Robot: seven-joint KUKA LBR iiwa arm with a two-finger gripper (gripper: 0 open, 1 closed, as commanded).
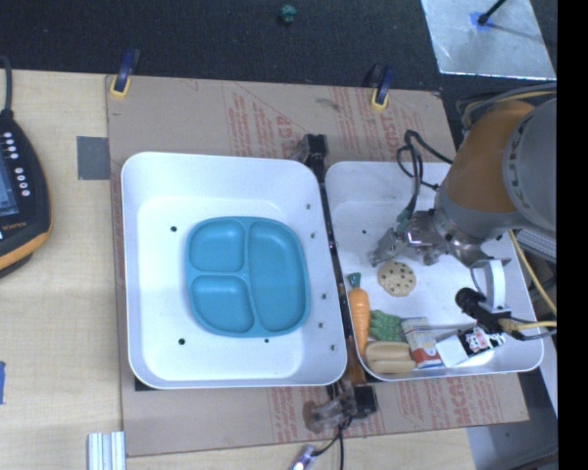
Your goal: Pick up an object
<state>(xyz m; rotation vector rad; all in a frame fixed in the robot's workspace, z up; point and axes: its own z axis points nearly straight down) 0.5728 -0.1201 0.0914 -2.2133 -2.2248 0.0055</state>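
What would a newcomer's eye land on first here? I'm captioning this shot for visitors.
The bright blue divided plate in the middle of the left white bin stands out most. Next comes the grey arm with its orange band reaching from the right over the right bin, its claw just above a round cookie. A carrot lies at that bin's left wall.

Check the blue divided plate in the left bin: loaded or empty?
Empty. All three compartments of the blue plate show bare blue; the cookie and carrot lie in the right bin.

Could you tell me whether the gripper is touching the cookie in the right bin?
Apart. The camera view shows white bin floor between the gripper and the cookie.
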